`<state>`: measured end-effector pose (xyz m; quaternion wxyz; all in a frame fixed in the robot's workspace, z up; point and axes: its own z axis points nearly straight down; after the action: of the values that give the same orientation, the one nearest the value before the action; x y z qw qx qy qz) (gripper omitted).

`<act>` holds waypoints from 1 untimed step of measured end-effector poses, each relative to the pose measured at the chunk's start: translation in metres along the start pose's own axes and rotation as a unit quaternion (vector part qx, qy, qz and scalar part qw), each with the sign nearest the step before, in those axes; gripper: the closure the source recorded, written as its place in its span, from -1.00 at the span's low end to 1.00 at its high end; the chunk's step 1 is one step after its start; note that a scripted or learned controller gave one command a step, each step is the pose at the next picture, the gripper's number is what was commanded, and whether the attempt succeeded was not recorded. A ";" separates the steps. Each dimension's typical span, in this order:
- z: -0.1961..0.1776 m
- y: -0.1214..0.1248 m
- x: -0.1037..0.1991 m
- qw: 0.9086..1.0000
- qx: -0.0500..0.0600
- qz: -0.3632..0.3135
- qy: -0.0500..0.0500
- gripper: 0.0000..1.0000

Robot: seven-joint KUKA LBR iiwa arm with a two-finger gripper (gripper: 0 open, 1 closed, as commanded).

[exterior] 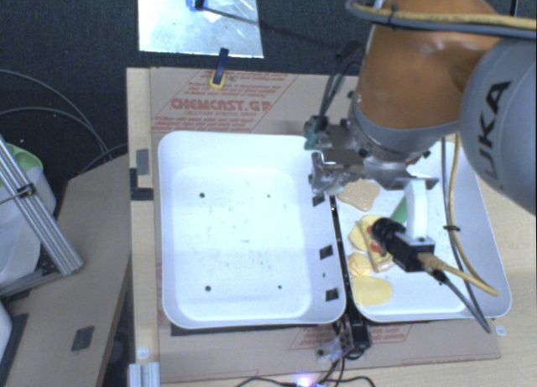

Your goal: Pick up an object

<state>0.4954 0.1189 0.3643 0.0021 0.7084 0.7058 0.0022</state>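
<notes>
Hovering over the right bin (491, 285), claw (336, 177) with grip impossible to tell, just beside one tan cracker-like piece (359, 196), three yellow pieces (370, 291) nearby, one green object (401, 207), two white bins, left bin (239, 230), on one bench (138, 117).

Arm (436, 66) reaches in from right, wrist bent down, orange band topmost, claw (327, 177) low.

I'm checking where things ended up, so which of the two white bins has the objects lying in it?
The right bin, under the arm. It holds a tan piece, yellow pieces and a green item; the left bin shows bare white floor.
</notes>
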 end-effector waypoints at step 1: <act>-0.010 0.000 0.003 1.000 0.000 -0.005 0.001 1.00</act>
<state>0.4955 0.1224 0.3738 0.0019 0.7047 0.7095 0.0028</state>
